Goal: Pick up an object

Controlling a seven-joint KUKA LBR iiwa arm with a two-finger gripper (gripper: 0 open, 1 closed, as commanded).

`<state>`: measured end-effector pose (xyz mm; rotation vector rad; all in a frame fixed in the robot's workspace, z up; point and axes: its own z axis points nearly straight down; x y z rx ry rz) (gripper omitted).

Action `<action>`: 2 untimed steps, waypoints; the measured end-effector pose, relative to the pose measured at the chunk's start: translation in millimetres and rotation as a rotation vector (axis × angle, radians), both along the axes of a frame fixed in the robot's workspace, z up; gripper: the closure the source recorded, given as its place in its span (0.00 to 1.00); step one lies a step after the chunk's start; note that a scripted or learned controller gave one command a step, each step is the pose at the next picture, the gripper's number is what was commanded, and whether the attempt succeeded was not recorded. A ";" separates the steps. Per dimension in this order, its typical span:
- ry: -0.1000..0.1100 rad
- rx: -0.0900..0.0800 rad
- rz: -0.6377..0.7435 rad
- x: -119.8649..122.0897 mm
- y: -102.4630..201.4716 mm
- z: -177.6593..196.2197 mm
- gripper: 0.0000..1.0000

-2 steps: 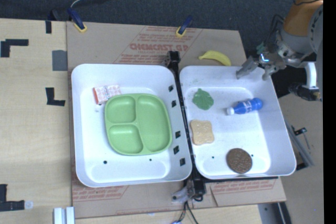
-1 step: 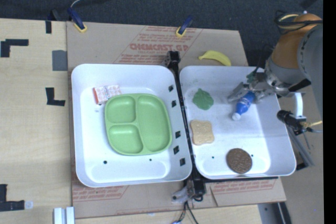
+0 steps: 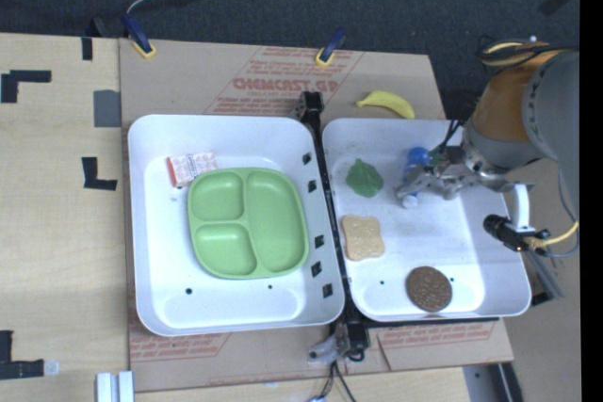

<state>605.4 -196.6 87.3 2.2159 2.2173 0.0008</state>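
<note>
Tool [image 3: 412,193] hovering in right bin [image 3: 490,301], grip state unclear, blue object [image 3: 417,156] lying just beside it, cardboard-covered table [image 3: 377,80] sitting below

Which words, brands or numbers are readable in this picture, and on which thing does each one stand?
"CHEMCAST GP": red print on the brown cardboard sheet under the bins; the smaller red lines below it are too blurred to read.
Red print along the cardboard's front edge: too small to read.
Red and white packet in the left bin, beside the green plate: its print is too blurred to read.
</note>
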 end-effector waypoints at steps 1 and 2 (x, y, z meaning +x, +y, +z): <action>0.000 0.003 0.003 37.2 41.6 -0.6 0.00; -0.001 0.002 0.002 37.4 41.3 9.8 1.00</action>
